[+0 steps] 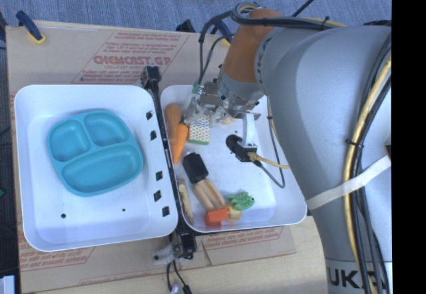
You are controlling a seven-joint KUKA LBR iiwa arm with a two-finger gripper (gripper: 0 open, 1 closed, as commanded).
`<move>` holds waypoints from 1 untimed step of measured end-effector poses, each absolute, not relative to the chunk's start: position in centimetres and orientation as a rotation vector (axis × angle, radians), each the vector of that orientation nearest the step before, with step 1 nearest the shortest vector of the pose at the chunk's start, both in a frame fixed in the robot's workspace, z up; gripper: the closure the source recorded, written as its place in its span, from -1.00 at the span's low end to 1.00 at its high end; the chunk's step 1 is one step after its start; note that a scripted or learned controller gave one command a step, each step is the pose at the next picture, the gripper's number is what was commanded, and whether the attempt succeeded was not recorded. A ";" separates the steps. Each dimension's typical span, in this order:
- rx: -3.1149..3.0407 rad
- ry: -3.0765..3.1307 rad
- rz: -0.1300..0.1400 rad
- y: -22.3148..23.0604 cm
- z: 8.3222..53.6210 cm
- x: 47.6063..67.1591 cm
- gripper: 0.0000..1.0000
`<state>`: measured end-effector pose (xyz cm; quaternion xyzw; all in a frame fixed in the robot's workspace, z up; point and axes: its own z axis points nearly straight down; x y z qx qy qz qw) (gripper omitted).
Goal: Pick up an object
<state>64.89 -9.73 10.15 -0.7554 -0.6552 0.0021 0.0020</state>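
Grey carpet behind, brown cardboard-topped table (100, 53) below, bearing two shallow white plastic bins. Down low in the right bin (286, 206) at its far end: hand (212, 108), grip state impossible to tell. Nothing visibly caught, so pick apparently not made yet; closing and lifting left to do. Just beside the hand, on its left: long orange toy carrot (177, 133). Directly under it, perhaps touching: small pale cross-hatched block (199, 131), the likeliest target. Nearer the camera from the hand: black rounded piece (195, 166), tan sticks (208, 194), green leafy toy (241, 201). Well apart to the left, in the other bin (26, 173): blue divided plastic plate (95, 150).
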 end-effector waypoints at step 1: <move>-2.449 -1.965 0.001 -6.5 22.5 62.7 1.00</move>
